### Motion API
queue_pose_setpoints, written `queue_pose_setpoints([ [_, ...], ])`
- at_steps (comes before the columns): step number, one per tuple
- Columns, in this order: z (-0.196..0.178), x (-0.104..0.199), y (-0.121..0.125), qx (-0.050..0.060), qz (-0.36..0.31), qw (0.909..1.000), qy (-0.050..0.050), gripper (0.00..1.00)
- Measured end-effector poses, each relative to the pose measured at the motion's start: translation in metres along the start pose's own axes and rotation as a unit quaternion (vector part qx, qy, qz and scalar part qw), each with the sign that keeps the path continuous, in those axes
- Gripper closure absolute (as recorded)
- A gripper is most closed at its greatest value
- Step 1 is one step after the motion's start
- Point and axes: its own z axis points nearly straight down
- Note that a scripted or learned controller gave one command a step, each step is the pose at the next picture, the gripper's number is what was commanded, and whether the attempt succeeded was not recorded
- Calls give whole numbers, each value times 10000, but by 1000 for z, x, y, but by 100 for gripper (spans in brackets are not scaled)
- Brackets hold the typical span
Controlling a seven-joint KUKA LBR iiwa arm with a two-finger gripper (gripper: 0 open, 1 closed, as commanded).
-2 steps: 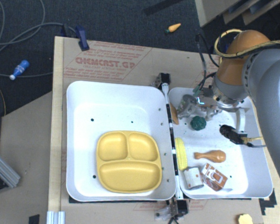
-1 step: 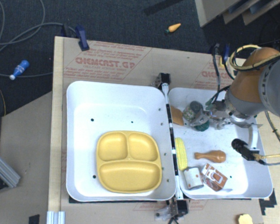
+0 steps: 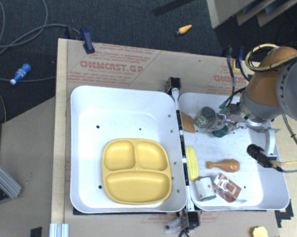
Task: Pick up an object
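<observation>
My gripper (image 3: 223,122) is low in the back of the right bin (image 3: 271,196), under the grey wrist with its orange band. It sits right over a small teal object (image 3: 220,131) and beside a grey round can (image 3: 206,117). I cannot see whether anything is in its grasp. An orange-brown piece (image 3: 188,123) lies just left of the can, against the bin's left wall. Nearer the front lie a corn cob (image 3: 191,162), a brown drumstick (image 3: 224,165), a small white cup (image 3: 203,188) and a red-brown packet (image 3: 228,188).
A yellow divided plate (image 3: 136,170) lies in the left bin (image 3: 87,110). A yellow lump (image 3: 260,234) sits on the bench by the front right corner. On the dark floor beyond lie a blue bottle (image 3: 21,72) and a small orange thing (image 3: 184,29).
</observation>
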Motion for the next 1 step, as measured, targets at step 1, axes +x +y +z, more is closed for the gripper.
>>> queue_pose_setpoints([
  [1,-95,81,19,-47,-49,10000,11,100],
])
